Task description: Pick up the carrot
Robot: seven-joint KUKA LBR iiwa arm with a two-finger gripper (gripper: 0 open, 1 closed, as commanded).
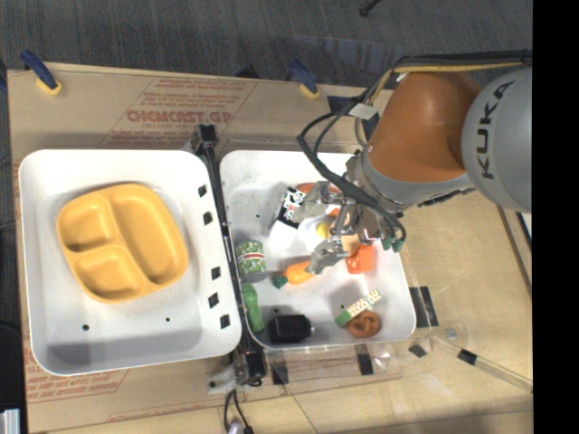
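Carrot (297,274) in right bin (237,174), long axis roughly left-right, green top leftward; gripper (326,255) directly above its right end, touching or nearly. Finger spread impossible to tell.

Yellow divided tray (122,240) (three compartments) in left bin (54,333)

Dark grey carpet (181,12) runs behind the bench, brown cardboard (136,107) covers its top, blue clamps (41,72) pin the far edge.
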